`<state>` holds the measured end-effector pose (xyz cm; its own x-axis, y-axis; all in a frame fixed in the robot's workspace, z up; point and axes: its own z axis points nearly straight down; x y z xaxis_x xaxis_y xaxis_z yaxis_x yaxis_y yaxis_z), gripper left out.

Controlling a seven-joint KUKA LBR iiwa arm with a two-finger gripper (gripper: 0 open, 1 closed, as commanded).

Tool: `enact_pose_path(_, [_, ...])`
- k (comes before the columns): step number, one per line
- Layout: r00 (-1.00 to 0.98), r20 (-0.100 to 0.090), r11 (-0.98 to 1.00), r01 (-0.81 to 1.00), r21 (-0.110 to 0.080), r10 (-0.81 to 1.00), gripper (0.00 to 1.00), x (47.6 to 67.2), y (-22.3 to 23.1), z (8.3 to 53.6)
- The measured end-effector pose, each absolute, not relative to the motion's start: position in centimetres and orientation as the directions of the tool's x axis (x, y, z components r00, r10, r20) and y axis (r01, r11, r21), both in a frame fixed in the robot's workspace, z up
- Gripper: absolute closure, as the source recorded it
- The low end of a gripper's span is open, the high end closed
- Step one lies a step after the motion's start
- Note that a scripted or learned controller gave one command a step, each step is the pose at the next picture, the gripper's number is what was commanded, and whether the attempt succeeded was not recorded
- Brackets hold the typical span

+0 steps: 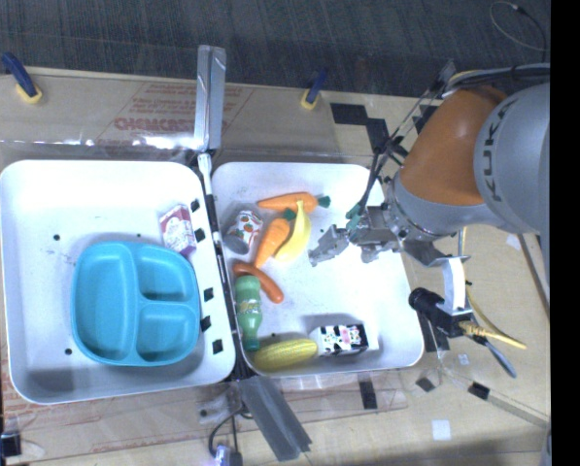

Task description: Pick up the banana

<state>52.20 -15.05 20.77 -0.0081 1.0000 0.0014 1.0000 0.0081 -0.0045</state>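
The yellow banana [296, 233] lies in the right bin [387, 352], near its upper middle, standing almost upright in the view. It is wedged between two orange carrots: one [288, 202] lies across its top and the other [270, 242] runs along its left side. My gripper [334, 244] hangs just right of the banana, a short gap away. It is open, with nothing between its fingers. The grey arm with its orange band [445, 163] reaches in from the right.
The right bin also holds a small round patterned item [247, 226], a red-orange piece [260, 282], a green bottle [248, 316], a yellow-green vegetable [285, 353] and a black-and-white box [343, 339]. The left bin [27, 192] holds a blue divided tray [134, 304] and a small packet [177, 229].
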Motion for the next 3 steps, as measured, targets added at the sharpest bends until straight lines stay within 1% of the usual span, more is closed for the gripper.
enact_pose_path(1, [-0.116, 0.002, 0.116, 0.993, -0.005, 0.993, 0.0, 56.1, -14.5, 15.6])
enact_pose_path(2, [-0.154, 0.001, 0.154, 0.988, -0.002, 0.988, 0.0, 60.9, -16.3, 9.1])
enact_pose_path(3, [-0.159, 0.0, 0.159, 0.987, -0.002, 0.987, 1.0, 61.0, -16.2, 10.1])
